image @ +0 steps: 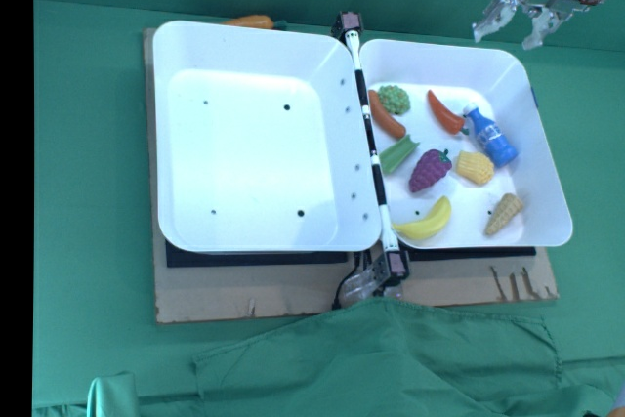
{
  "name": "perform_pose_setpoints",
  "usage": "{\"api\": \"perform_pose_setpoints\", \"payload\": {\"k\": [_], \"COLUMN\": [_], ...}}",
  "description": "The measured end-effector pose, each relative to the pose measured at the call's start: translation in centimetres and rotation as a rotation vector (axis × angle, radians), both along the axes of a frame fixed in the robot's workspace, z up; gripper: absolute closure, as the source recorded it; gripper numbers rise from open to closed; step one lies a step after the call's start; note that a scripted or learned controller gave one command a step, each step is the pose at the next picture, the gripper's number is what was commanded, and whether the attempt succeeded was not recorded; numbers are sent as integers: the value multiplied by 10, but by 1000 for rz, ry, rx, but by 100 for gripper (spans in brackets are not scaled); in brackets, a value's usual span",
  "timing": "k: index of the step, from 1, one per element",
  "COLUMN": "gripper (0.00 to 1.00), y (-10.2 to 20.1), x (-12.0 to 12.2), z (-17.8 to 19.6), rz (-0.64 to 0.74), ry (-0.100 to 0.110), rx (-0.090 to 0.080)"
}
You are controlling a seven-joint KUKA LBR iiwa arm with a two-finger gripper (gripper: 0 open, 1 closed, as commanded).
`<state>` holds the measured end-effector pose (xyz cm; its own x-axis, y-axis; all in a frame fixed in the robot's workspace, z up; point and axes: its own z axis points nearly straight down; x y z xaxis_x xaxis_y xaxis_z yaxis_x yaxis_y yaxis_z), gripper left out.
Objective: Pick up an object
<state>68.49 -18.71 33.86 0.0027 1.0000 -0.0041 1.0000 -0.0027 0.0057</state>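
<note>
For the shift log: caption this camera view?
Open gripper above right bin of toy food; left bin beside it.

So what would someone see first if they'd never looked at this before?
Probably the bright toy food heaped in the right bin: a yellow banana near its front, purple grapes in the middle, and a blue bottle further back. Next, the gripper hanging open above that bin's far corner, holding nothing.
</note>
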Motion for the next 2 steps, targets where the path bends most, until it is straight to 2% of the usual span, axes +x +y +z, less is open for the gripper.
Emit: {"api": "perform_pose_setpoints", "payload": {"k": [1, 2], "gripper": [0, 0], "y": [11, -1], "x": [14, -4], "z": [-101, -98], "rz": [0, -2], "ry": [11, 4], "rx": [3, 1]}}
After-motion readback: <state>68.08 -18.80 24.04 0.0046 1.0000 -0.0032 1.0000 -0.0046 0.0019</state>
